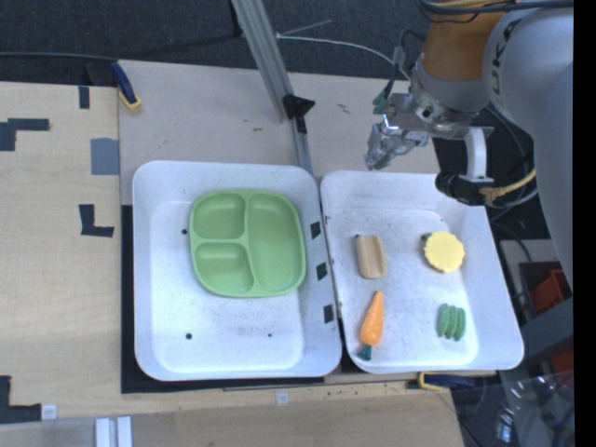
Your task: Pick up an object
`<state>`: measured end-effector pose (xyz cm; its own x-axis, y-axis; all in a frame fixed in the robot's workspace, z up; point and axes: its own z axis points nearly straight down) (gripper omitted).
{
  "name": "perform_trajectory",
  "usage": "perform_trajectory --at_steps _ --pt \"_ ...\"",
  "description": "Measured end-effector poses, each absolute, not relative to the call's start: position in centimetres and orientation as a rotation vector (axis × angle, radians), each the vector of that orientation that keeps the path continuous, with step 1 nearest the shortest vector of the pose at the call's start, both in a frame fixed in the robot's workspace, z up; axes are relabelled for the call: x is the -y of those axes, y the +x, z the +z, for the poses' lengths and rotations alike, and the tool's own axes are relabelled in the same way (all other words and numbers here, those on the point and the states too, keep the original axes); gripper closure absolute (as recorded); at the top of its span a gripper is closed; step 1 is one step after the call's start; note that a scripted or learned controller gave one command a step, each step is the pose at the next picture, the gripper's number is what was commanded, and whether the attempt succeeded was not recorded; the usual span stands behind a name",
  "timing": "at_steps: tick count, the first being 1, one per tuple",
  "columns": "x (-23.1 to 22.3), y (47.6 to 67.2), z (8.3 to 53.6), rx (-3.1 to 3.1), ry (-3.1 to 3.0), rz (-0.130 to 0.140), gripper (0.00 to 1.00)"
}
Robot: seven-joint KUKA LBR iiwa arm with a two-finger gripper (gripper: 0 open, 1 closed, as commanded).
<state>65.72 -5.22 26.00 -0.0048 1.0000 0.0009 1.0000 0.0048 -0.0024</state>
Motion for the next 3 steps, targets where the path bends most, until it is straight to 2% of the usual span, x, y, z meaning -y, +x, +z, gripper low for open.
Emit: perform_trajectory --at_steps 2,3 --pt "-5.4 62.2 24.8 2.226 -2.211 0.003 1.0" --pt "-10.1 61.2 23.1 2.225 -2.213 0.004 1.0"
